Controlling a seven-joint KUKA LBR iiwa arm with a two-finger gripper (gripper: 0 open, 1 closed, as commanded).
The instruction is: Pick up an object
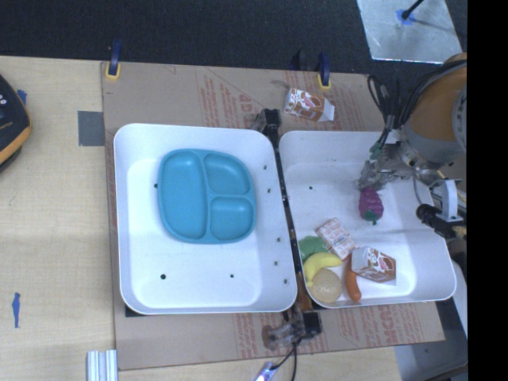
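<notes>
My gripper (371, 179) is over the upper middle of the right bin (317, 153), at the end of the grey arm with the orange band. A purple fruit-shaped toy (371, 204) sits directly below the gripper tip, touching or nearly touching it. I cannot tell whether it is gripped or resting on the bin floor. Lower in the same bin lie a small snack packet (334, 236), a green toy (310, 247), a yellow banana (321, 263), a beige round piece (325, 287), an orange carrot (352, 283) and a second packet (374, 266).
The left bin (143, 292) holds a blue divided plate (208, 195). Another snack packet (308, 105) lies on the cardboard behind the bins. Clamps and cables sit at the seam between the bins. A black and yellow device (9, 125) is at the far left.
</notes>
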